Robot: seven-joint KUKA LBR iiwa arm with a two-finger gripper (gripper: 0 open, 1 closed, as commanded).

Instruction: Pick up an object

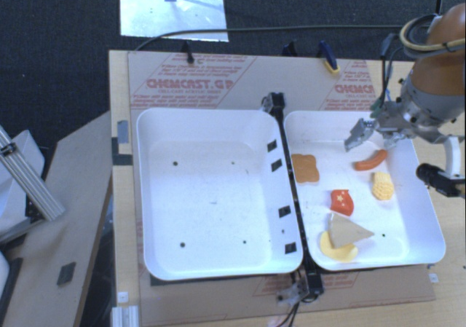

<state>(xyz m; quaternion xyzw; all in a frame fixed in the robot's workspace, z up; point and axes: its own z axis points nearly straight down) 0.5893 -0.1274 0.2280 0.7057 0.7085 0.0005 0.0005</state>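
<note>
The right bin (419,245) holds several toy foods. An orange-red sausage (370,161) lies near its far right, with a yellow corn piece (382,186) just in front of it. An orange waffle-like square (305,168) sits by the divider and a red piece (342,202) in the middle. A beige wedge (349,231) rests on a yellow slice (335,250) at the front. My gripper (375,138) hovers just above and behind the sausage, open, with nothing between its fingers.
The left bin (156,172) stands beside the right one, joined at a black-clipped divider (284,172). A clear sheet with red lettering lies under both bins. The arm's grey body (437,92) and cables hang over the right bin's far right corner.
</note>
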